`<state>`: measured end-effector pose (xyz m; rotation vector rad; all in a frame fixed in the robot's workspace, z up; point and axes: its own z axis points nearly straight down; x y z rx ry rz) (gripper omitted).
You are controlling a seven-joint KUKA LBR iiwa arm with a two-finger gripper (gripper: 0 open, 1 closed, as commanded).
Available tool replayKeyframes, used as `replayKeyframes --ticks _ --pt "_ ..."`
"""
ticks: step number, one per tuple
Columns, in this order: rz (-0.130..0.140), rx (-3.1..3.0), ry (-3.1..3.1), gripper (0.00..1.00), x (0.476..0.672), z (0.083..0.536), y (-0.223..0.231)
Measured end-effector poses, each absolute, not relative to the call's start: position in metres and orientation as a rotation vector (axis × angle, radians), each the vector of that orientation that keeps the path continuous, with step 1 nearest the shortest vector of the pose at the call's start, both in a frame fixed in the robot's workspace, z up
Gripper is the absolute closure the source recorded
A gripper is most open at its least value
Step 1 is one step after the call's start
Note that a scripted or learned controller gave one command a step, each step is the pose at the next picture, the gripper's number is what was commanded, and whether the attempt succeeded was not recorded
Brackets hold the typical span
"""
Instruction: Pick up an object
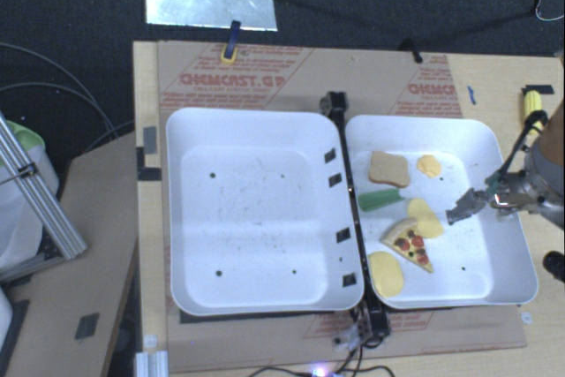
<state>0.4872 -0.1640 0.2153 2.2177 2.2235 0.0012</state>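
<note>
Two white bins are seen side by side on the bench, the left bin [256, 207] with nothing but a few specks on its floor. All the objects are found in the right bin [508, 278]. A tan bread slice [389, 168] lies near the back left, with a small yellow piece [429, 165] just beside it to the right. A green piece [381, 199] is laid just below the bread, close to the divider. Near the middle a yellow chip [425, 218] is seen, touching or overlapping the pizza slice [410, 243] below it. Another yellow chip [386, 272] sits near the front left corner.

The gripper [461, 212] is reached in from the right, hung low over the right bin just to the right of the middle yellow chip. Whether the claw is spread or pressed together can't be told tbh, it's too small and dark. Nothing is seen pinched in it. Cardboard [291, 75] is laid under the bins.
</note>
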Motion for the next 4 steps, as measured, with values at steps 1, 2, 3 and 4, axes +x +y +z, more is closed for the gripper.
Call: replayKeyframes --ticks 1,2,3,4 --pt "-0.006 2.225 2.231 0.00 0.484 0.097 -0.143" --pt "0.004 2.212 2.226 0.00 0.527 0.087 -0.135" --pt "0.015 2.212 2.222 1.00 0.529 0.100 -0.134" --pt "0.001 2.220 2.219 1.00 0.519 0.117 -0.166"
